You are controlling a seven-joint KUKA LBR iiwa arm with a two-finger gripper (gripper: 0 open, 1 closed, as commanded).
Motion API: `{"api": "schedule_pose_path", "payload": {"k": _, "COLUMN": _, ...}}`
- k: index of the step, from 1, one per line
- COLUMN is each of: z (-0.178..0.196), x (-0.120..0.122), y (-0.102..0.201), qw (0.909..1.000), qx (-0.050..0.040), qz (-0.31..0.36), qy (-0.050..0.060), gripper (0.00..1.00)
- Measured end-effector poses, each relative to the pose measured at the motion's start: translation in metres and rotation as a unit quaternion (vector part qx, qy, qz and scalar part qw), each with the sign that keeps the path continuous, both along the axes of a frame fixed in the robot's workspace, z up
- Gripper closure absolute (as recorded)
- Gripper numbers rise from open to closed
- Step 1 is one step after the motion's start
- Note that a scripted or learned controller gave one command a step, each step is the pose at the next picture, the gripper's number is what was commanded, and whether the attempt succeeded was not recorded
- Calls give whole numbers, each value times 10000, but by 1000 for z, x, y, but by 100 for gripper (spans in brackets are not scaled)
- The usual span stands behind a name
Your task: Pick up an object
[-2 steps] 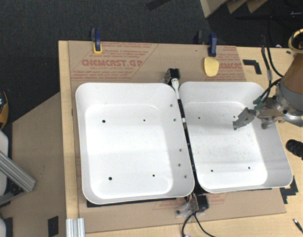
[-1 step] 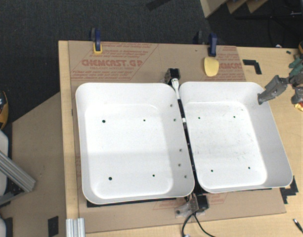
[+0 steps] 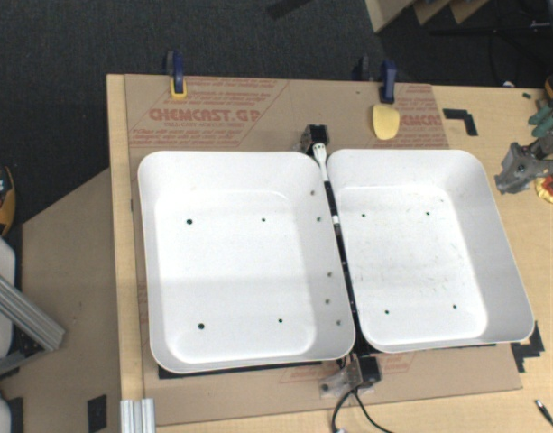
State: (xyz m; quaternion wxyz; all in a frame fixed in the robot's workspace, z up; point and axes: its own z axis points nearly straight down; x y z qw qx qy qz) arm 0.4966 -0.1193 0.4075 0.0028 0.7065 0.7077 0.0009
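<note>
- Only loose small things sit at the far right edge of the frame. A grey metal thing (image 3: 520,168) lies on the bench, just outside the upper right corner of the right bin. What it is I cannot tell.
- Just above it at the same edge is a teal bit (image 3: 544,117), and just below it a red-and-yellow bit (image 3: 548,188). Both are cut off by the frame and too small to name.
- Next to them, the right bin (image 3: 420,269) fills the middle right of the frame. Its white floor carries four dark dots and faint grey scuffs.
- Beside it, the left bin (image 3: 226,278) fills the middle left, rims nearly touching. Its floor also has four dark dots, and the lower half is lit brighter than the upper.
- Between the two bins a black strip (image 3: 335,233) runs from top to bottom. It ends in a small black block (image 3: 314,137) at the top and another (image 3: 364,369) at the bottom, where a cable (image 3: 348,409) leaves toward the lower edge.
- Under both bins lies a brown board (image 3: 258,115) with red print reading CHEMCAST GP.
- Two blue clamps grip the board's upper edge, one at upper left (image 3: 175,64) and one at upper middle (image 3: 388,78).
- A yellow piece (image 3: 385,122) rests on the board just below the second clamp, near the right bin's top rim.
- Black tape marks (image 3: 459,120) sit on the bench around the board's corners.
- An aluminium rail (image 3: 23,314) slants across the lower left, and dark carpet (image 3: 123,16) covers the top of the frame.
</note>
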Motion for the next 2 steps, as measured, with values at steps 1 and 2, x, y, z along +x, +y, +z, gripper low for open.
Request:
{"api": "schedule_pose_path", "payload": {"k": 1, "z": -95, "x": 4, "y": 22, "qw": 10000, "qx": 21, "qz": -8, "qy": 44, "gripper": 100}}
{"api": "schedule_pose_path", "payload": {"k": 2, "z": 14, "x": -5, "y": 68, "qw": 10000, "qx": 8, "qz": 9, "qy": -3, "gripper": 100}}
